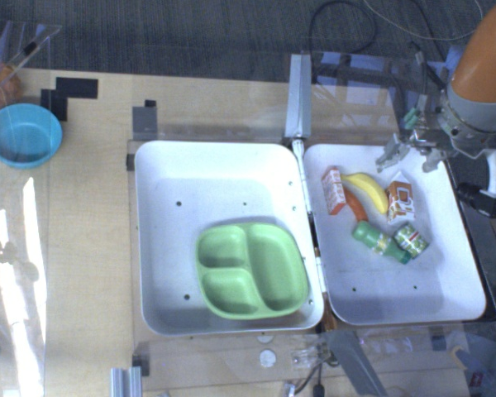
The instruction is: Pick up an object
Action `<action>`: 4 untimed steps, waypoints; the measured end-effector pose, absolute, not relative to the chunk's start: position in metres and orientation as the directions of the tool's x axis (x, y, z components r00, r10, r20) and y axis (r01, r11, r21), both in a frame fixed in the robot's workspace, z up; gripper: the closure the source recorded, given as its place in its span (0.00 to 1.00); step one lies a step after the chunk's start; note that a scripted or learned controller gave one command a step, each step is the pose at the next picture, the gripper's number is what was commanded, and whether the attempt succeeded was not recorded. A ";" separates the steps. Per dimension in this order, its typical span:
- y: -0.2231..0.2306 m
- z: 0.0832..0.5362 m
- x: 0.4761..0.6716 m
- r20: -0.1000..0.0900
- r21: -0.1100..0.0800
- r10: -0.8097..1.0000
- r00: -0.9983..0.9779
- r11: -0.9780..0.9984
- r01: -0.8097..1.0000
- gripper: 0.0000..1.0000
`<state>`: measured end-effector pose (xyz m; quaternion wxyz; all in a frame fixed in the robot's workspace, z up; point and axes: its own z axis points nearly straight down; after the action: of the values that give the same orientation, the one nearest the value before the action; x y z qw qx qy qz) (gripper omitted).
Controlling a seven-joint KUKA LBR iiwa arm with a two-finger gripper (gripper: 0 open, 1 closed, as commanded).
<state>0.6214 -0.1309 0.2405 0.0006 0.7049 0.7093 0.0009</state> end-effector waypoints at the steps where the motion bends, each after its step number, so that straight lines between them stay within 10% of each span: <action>1: -0.114 0.121 0.596 0.001 0.004 0.998 -0.056 0.056 0.998 0.00; 2: -0.113 0.133 0.598 0.000 0.010 0.998 -0.055 0.055 0.998 1.00; 3: -0.113 0.133 0.598 0.000 0.010 0.998 -0.055 0.055 0.998 0.00; 4: -0.113 0.145 0.600 0.000 0.016 0.998 -0.057 0.057 0.998 1.00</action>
<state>0.5998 -0.1125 0.1453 0.0054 0.6868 0.7269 0.0057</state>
